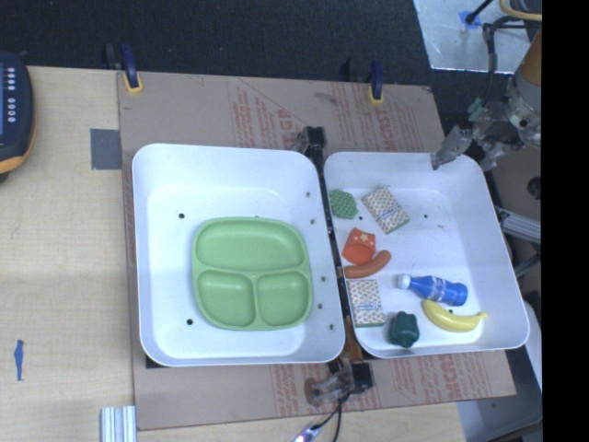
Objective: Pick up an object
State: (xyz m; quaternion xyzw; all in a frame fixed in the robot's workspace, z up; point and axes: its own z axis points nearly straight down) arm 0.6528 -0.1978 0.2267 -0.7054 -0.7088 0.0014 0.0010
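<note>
The right bin (479,215) holds several small items. A green round piece (343,203) and a patterned packet (385,209) lie near its back left. Below them are an orange-red piece (359,245) and a sausage (366,264). A second packet (365,302), a dark green pepper (402,330), a blue bottle (438,289) and a yellow banana (453,319) lie toward the front. My gripper (467,153) hovers over the bin's back right corner, open, with nothing between its fingers, well apart from all the items.
The left bin (156,247) carries a light green divided plate (250,272). Clamps (375,81) pin the brown board at the back. A dark device (11,109) sits at the far left on the wooden bench.
</note>
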